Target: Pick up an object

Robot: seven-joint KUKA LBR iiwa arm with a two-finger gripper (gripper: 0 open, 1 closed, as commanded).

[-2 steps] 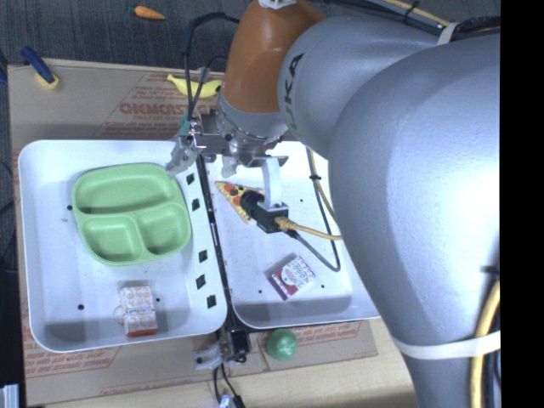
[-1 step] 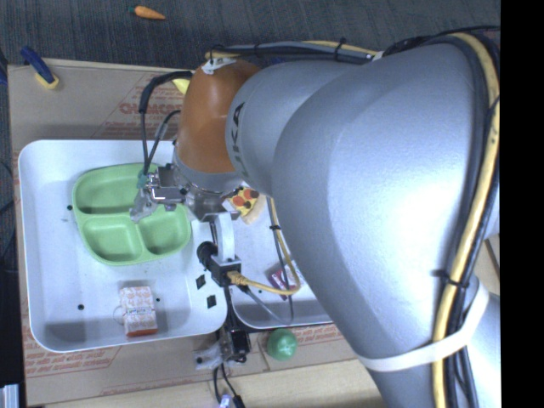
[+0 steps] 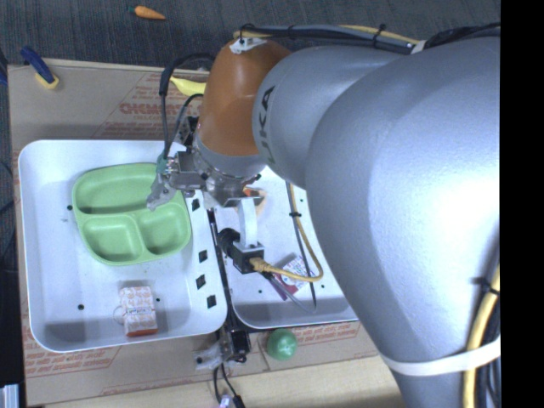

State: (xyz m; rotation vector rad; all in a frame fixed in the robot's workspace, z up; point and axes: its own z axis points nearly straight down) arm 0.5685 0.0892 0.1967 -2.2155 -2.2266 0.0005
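A light green divided plate (image 3: 127, 215) lies in the left bin (image 3: 42, 253). A small wrapped packet (image 3: 138, 309) with red print lies near that bin's front edge. My gripper (image 3: 166, 184) hangs at the plate's right rim, below the orange wrist band (image 3: 234, 100). Nothing can be made out in its grasp. The arm's large grey body hides most of the right bin (image 3: 289, 313).
A few small items (image 3: 285, 280) lie in the visible front part of the right bin, beside a yellow cable. A green ball (image 3: 281, 343) sits on the cardboard in front of the bins. An orange object (image 3: 150, 12) and a blue one (image 3: 38, 66) lie beyond the bench's far side.
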